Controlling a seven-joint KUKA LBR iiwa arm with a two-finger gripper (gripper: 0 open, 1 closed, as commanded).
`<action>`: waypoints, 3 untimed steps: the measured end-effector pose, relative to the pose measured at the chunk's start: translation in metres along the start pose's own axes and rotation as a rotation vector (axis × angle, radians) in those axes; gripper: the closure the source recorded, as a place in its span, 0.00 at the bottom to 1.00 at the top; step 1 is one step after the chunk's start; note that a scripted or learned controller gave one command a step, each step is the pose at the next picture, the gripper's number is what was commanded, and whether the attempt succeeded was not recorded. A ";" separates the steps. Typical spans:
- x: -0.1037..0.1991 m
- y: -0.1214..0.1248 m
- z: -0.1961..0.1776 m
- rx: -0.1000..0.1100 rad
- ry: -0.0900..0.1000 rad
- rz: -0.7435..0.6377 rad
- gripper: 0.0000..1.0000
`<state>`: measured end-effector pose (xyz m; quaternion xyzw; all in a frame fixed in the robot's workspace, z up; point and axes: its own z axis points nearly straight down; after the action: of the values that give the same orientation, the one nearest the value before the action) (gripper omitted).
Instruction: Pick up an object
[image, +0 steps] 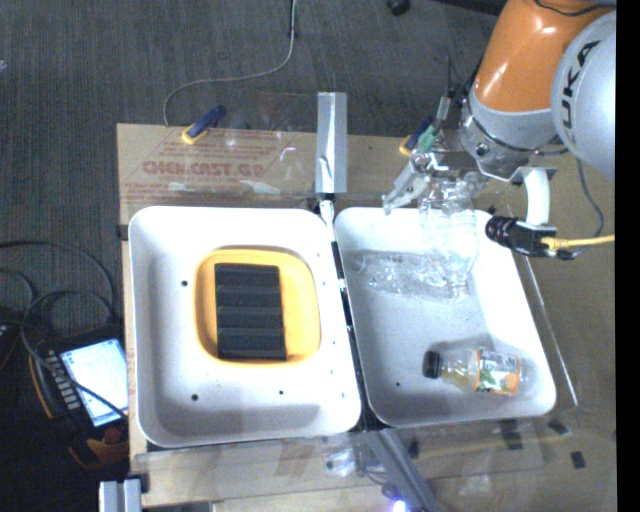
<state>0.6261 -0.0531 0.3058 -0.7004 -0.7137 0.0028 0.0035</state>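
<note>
My gripper (432, 183) hangs over the far edge of the right bin (400, 380), under the orange-banded wrist. Directly below it is a clear plastic cup (447, 235), which reaches from the gripper down toward the bin floor. Crumpled clear plastic (392, 275) lies just left of the cup's base. A small bottle (478, 369) with a dark cap, amber liquid and a colourful label lies on its side near the bin's front right corner. In the left bin (160, 330) sits a yellow tray (305, 310) holding a black ribbed block (248, 310).
A metal bar (331, 140) stands upright behind the gap between the bins. A black cable fitting (515, 232) with a yellow cord juts out beside the right bin's far right edge. A cardboard sheet (220, 165) lies behind the left bin.
</note>
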 end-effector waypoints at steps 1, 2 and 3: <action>0.000 0.000 -0.008 0.002 0.001 0.000 1.00; 0.000 0.000 -0.016 0.003 0.002 0.001 1.00; 0.000 0.001 -0.025 0.005 0.003 0.001 1.00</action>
<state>0.6269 -0.0529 0.3303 -0.7007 -0.7134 0.0036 0.0060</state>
